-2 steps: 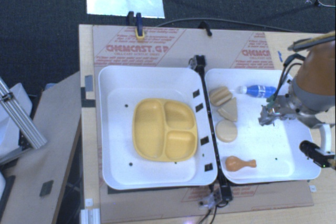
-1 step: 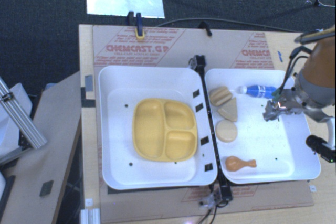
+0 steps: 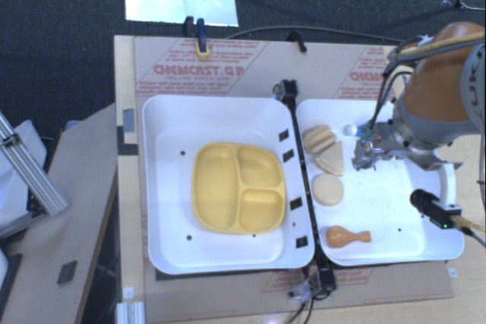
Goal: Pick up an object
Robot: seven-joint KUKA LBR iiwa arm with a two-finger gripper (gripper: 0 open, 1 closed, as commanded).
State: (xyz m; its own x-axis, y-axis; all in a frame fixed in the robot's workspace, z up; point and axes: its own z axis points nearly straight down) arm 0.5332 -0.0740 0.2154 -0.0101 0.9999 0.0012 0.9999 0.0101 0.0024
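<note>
The right bin (image 3: 395,239) holds several play-food pieces: a tan bread loaf (image 3: 319,138), a pale wedge (image 3: 331,159), a round cream disc (image 3: 328,190) and an orange chicken drumstick (image 3: 346,237) near the front. A clear bottle with a blue cap (image 3: 351,130) lies partly behind the arm. My gripper (image 3: 364,155) hangs low over the right bin, just right of the wedge. Nothing is visibly held in it.
The left bin (image 3: 171,239) contains a yellow divided plate (image 3: 238,187). A black clip rail (image 3: 298,171) runs between the two bins. The grey arm with its orange band (image 3: 448,80) covers the right bin's far corner. A black fitting (image 3: 431,207) sits at the bin's right rim.
</note>
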